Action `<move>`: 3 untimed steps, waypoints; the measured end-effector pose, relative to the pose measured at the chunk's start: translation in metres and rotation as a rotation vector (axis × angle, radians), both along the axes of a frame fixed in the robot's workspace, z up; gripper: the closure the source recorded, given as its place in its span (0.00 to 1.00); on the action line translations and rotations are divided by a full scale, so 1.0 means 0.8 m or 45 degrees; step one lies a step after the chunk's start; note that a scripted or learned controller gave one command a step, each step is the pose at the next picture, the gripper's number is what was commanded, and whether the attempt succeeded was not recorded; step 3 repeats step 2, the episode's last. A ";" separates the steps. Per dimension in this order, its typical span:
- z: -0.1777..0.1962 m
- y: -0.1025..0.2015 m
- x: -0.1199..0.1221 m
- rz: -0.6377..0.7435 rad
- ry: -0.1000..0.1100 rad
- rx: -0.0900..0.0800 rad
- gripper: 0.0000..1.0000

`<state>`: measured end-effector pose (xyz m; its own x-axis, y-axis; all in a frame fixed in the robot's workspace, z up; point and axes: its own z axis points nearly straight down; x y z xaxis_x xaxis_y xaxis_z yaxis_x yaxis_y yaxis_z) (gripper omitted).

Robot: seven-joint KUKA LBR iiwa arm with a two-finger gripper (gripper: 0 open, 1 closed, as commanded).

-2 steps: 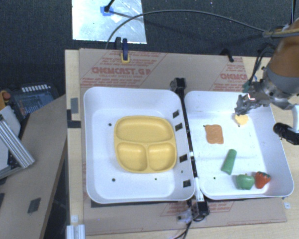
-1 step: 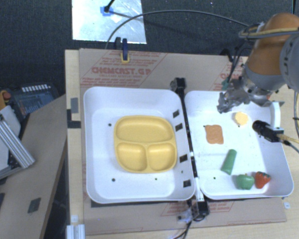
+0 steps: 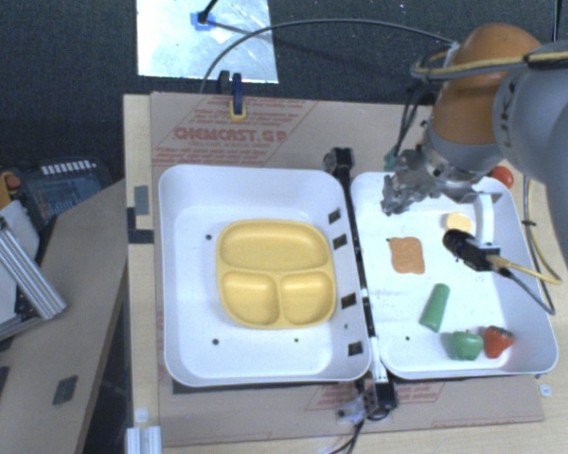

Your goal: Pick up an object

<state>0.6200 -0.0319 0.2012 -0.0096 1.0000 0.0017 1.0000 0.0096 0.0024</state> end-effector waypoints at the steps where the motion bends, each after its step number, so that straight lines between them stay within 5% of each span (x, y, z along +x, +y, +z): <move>1: -0.001 0.078 0.009 0.002 0.000 0.001 1.00; 2: -0.003 0.138 0.021 0.000 0.000 0.001 1.00; 3: -0.003 0.138 0.021 0.000 0.000 0.001 1.00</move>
